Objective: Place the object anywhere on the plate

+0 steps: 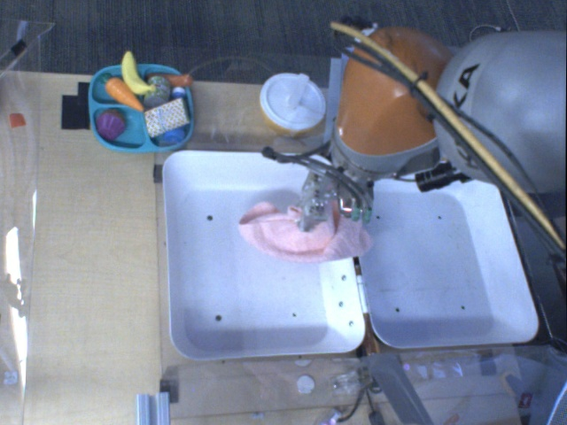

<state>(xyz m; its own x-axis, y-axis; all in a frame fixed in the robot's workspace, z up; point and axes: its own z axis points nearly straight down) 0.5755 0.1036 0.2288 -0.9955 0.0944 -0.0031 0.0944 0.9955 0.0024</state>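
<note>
Closest to the lens: orange band (385, 87) of the grey arm, blocking the back wall between both bins and crossed by a yellow cable (461, 122). Beneath it, gripper (321, 209) low over the pink plate (279, 237), hiding the plate's upper right part and whatever lies under it; cannot tell whether open or closed, nor make out any object to be placed. Left bin (177, 264) holding the plate right of centre, right bin (443, 273) beside it; behind them a white lidded cup (294, 103) and a blue tray (91, 113) with banana (133, 73), carrot (122, 91) and small, hard-to-identify pieces.
</note>
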